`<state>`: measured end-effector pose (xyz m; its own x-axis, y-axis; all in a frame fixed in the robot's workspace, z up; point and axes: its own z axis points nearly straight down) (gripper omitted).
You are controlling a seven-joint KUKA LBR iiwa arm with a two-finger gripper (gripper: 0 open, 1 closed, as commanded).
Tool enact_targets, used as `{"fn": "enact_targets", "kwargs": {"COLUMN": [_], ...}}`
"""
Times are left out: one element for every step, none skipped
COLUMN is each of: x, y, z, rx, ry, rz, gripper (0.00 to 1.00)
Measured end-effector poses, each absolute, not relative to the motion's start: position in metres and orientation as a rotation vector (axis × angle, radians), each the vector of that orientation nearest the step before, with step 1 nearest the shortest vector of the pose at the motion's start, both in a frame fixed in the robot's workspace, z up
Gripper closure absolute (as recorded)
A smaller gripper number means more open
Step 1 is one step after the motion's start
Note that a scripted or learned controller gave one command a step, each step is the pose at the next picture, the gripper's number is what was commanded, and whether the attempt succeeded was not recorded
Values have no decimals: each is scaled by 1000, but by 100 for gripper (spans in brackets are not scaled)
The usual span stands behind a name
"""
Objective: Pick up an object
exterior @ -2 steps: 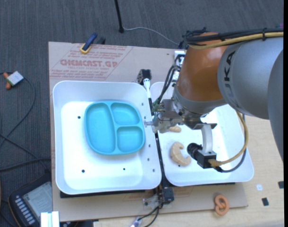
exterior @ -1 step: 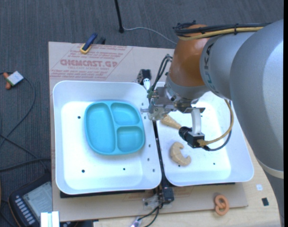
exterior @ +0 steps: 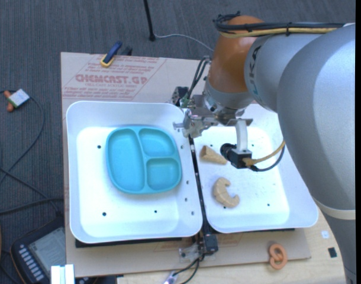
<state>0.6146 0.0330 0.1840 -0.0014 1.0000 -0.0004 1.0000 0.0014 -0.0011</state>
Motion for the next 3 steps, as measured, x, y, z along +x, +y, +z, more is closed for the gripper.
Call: {"fn": "enact_targets", "kwargs": {"x": [615,615,615], "y": [33,33,33], "z": [184,184,184], "rx": [-2219,-2219,-2219], "ry": [-2223,-2223,-2223], "rz": [2,2,2], "gripper": [0,0,0]}}
